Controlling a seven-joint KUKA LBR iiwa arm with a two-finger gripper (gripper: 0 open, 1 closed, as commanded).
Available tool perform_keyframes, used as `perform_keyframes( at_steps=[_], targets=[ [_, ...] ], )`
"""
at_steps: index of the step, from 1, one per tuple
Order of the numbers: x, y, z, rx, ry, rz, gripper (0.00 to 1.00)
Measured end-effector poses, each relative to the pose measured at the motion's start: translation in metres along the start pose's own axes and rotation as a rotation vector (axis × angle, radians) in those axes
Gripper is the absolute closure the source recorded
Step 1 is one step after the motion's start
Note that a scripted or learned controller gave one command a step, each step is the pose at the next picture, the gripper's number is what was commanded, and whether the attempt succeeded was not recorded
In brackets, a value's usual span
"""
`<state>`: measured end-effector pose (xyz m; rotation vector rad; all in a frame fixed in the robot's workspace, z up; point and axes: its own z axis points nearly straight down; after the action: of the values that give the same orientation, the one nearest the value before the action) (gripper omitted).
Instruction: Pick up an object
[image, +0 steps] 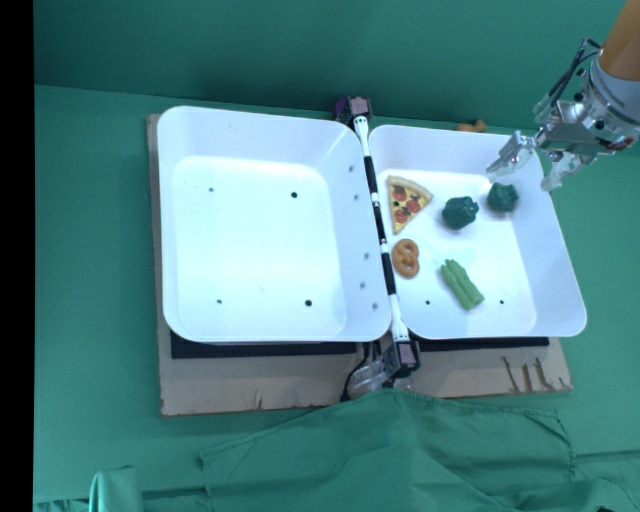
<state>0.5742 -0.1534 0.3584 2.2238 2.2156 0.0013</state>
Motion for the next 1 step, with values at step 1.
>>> perform_keyframes(
  at_steps=[1],
  targets=[
    [0.0000, 0.0000, 0.0000, 0.000, 0.000, 0.000, 0.00]
  ],
)
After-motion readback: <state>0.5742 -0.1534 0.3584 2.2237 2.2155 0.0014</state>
